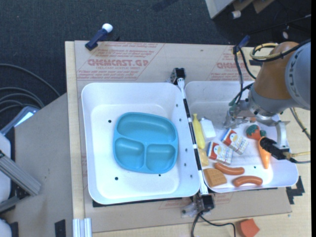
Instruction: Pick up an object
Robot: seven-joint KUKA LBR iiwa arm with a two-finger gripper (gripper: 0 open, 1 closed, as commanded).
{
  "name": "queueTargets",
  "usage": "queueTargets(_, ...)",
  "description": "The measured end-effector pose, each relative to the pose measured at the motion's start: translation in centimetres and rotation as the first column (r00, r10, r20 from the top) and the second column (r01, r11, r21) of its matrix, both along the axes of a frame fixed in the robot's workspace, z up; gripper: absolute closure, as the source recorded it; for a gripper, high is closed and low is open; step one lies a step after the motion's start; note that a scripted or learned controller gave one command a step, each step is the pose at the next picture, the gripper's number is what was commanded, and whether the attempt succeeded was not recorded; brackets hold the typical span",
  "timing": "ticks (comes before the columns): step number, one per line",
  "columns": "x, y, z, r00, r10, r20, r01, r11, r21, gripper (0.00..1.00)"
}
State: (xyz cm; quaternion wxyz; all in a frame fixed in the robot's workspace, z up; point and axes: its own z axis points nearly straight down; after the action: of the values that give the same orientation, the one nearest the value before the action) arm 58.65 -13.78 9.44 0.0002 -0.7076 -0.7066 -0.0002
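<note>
Arm over right bin, gripper low among toy food; grip state cannot be told.

Gripper (236, 113) sits in the right bin (207, 90), near its upper middle, just above a small carton (235, 141). A second carton (219, 152) lies below-left of the first. Yellow corn (198, 131) lies along the bin's left wall, white block (208, 130) beside it. Carrot (263, 150) to the right, green-topped piece (253, 130) above it. Two sausages (230, 169) (248, 181) and a cracker (215, 177) near the front edge. Left bin (98, 102) holds a blue tray (145, 142), centred.
</note>
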Motion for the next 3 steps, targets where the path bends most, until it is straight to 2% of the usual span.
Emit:
queueTargets(1, 0.0, 0.0, 0.0, 1.000, 0.000, 0.000, 0.000, 1.000, 0.000, 0.00)
queueTargets(2, -3.0, 0.7, -0.9, 1.000, -0.002, 0.002, 0.002, 1.000, -0.006, 0.00)
queueTargets(3, -2.9, 1.0, 0.0, 1.000, 0.000, 0.002, 0.000, 1.000, -0.002, 1.00)
